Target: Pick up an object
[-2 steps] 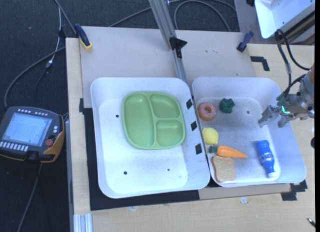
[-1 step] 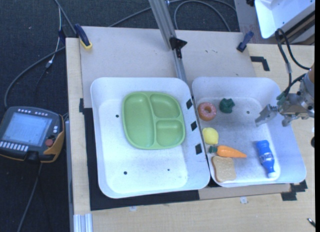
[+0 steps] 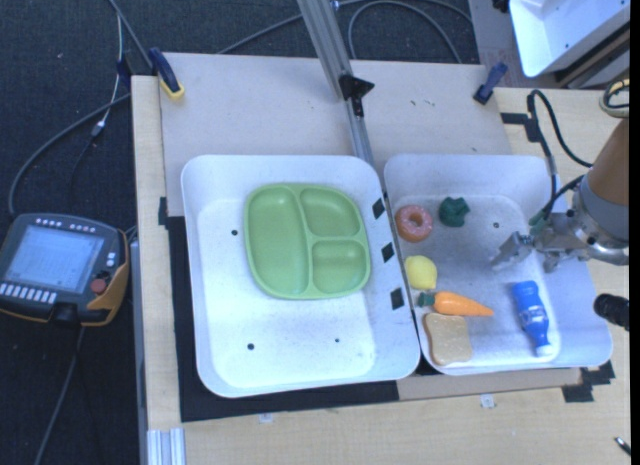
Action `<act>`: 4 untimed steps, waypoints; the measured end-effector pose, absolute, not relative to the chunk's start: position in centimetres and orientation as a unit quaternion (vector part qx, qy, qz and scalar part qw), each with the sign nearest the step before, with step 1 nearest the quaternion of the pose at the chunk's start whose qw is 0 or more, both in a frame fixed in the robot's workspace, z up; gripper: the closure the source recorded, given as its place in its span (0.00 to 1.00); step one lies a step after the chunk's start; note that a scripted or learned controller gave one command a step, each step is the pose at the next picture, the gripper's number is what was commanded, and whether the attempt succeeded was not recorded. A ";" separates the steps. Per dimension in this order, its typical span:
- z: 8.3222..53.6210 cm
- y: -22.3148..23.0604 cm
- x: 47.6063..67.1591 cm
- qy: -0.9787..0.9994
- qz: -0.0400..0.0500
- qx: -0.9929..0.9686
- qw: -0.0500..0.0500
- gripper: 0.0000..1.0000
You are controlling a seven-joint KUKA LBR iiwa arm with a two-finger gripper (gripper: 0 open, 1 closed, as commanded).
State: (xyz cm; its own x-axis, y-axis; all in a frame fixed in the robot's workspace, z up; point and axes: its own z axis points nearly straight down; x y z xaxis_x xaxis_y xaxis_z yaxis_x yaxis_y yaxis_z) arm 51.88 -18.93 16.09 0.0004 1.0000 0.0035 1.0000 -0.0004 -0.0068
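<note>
Nearest the camera, the right bin (image 3: 596, 351) holds a tan bread slice (image 3: 449, 339) at its front edge, with a blue bottle (image 3: 531, 315) lying flat to its right. Just behind sit an orange carrot (image 3: 462, 304) and a yellow lemon (image 3: 422, 272), close together at the bin's left wall. Further back are a pink donut (image 3: 413, 221) and a dark green item (image 3: 454, 211), near each other.

The tool (image 3: 516, 250) hovers over bare bin floor, just behind the bottle and apart from it. Its fingers appear spread, with nothing between them.

The left bin (image 3: 215, 313) carries a green divided plate (image 3: 307, 240), well apart from the tool.

Judgement: the step in hand is approach, with no grasp made. The bottle is the closest candidate; the next move calls for shifting forward over it, aligning across its narrow body, then descending and closing.

Beyond the bins, bare tabletop (image 3: 260, 103).
</note>
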 end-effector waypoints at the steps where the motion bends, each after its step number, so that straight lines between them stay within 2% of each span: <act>1: 11.4 -19.6 51.3 -0.707 0.001 -0.708 0.003 0.00; 2: 8.5 -19.5 51.4 -0.707 -0.001 -0.707 0.001 0.00; 3: 9.9 -19.7 51.6 -0.707 -0.001 -0.707 -0.004 1.00; 4: 14.3 -19.9 52.0 -0.708 -0.001 -0.707 -0.003 1.00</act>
